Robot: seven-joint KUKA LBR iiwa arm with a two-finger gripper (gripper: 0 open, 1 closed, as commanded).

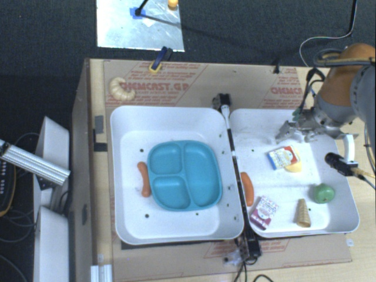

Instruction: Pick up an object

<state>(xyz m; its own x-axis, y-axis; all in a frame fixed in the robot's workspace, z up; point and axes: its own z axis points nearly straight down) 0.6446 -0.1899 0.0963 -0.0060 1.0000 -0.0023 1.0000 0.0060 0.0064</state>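
Pincer: our pincer [292, 133] hangs over the far part of the right bin [341, 222], fingers spread and slack, nothing between them.
Targets: any item in the right bin would do; we see a carton [282, 157] just near of the pincer, a yellow piece [294, 167] touching its near-right corner, a green ball [322, 193], a cone [302, 212], a packet [264, 211] and a sausage [248, 188] by the left wall.
Left bin: a blue tray [184, 175] with a second sausage [143, 178] just left of it.
Risk, carton: we judge the carton and the yellow piece too close together; a descent there could nudge one and miss both.
Risk, ball: round and smooth, likely to roll out of closing fingers.
Risk, sausage: it lies against the wall, so one finger may strike the rim.
Risk, packet: flat and glossy, little for the fingers to catch.
Materials: the bins look like hard white plastic on a brown board surface [176, 84]; the cone is ribbed and tapered, the tray moulded in three compartments.
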